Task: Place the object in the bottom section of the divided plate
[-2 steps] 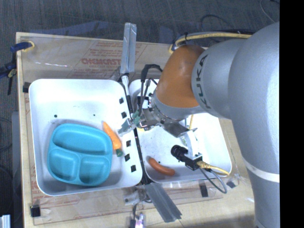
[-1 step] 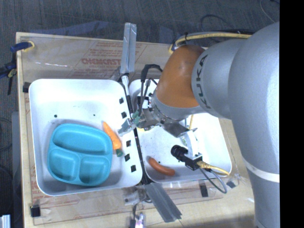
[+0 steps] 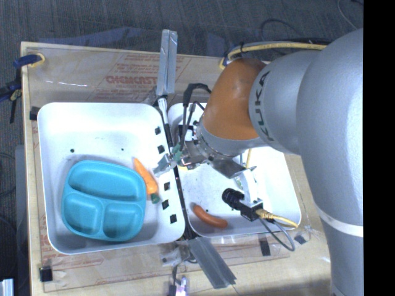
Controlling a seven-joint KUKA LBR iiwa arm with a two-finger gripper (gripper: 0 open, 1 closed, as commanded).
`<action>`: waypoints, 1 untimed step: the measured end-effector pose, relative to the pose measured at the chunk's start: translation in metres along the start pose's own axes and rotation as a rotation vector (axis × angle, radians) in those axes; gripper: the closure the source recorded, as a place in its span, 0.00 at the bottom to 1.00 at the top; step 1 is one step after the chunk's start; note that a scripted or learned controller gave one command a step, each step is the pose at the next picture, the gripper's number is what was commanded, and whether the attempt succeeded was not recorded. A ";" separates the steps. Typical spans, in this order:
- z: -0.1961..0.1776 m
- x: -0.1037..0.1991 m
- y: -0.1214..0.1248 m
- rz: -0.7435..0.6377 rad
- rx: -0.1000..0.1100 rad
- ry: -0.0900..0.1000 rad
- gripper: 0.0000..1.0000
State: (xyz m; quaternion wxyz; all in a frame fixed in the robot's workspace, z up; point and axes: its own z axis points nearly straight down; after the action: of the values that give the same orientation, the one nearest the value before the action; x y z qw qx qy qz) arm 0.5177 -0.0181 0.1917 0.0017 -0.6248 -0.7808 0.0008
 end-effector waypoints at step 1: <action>0.000 0.000 0.000 0.000 0.000 0.000 0.00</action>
State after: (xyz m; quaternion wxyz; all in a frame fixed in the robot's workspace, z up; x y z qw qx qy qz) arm 0.5177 -0.0181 0.1917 0.0017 -0.6248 -0.7808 0.0008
